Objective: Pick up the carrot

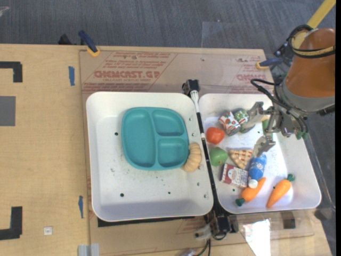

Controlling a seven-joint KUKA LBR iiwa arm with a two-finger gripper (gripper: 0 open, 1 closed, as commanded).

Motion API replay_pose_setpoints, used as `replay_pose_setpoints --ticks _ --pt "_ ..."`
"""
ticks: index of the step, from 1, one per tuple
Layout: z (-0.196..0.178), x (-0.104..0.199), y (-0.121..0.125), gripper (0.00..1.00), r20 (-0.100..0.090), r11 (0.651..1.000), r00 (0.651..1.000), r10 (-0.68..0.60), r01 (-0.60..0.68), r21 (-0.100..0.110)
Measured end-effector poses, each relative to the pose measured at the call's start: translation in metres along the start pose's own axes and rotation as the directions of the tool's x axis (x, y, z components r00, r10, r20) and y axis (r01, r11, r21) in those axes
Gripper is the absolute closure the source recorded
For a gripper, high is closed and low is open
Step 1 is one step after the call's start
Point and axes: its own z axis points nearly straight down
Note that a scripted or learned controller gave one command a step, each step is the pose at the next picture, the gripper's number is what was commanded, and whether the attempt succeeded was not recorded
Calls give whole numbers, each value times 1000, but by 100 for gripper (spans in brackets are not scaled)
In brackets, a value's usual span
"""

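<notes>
1. We see the carrot (279, 191) lying near the right bin's (311, 167) front corner — reachable from above.
2. Our gripper (265, 126) hangs above the bin's clutter — fingers spread, holding nothing.

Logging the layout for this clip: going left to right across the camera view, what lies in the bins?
Teal plate → croissant → tomato → pizza slice → blue bottle → carrot.
</notes>
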Motion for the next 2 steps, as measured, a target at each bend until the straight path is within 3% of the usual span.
replay_pose_setpoints --ticks 1,2 --pt "68 75 -26 0 5 1000 1000 11 -12 1" --pt "95 88 -76 0 20 972 972 -234 234 7"
